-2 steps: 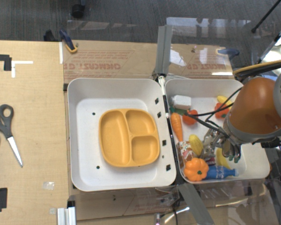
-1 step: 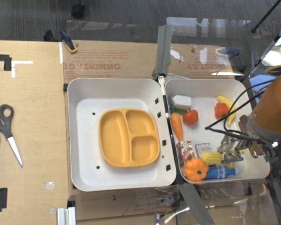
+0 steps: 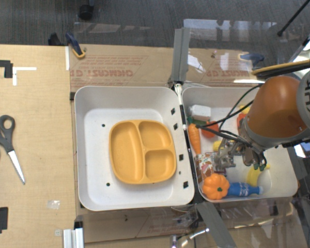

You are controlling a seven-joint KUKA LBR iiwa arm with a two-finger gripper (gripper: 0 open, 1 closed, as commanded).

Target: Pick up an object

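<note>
My gripper (image 3: 236,156) hangs low over the middle of the right-hand shallow white plastic bin (image 3: 287,189), and from this slanted look down I cannot tell how it is set, because the grey wrist and the orange band above it crowd the view. Nothing is visibly caught in it, so I take the pick as not yet made. Just beside it, toward the near wall, sits a small round orange toy pumpkin with a green stem (image 3: 216,186), touching a blue plastic bottle lying on its side (image 3: 243,190); a yellow banana-shaped toy (image 3: 254,175) lies just behind the bottle. The pumpkin looks the likeliest target (it is closest and stands clear on top): I judge it light and hollow, smooth enough to slip, so I would close across its widest part rather than on the stem. Further out, a long orange toy carrot (image 3: 195,138) lies along the wall shared by the bins, slim and stiff, best taken across its middle. Beyond that wall, the left white bin (image 3: 88,138) holds a yellow three-compartment plastic plate (image 3: 142,151), and grey-handled scissors (image 3: 8,143) rest on the wooden surface (image 3: 36,107) well apart.
</note>
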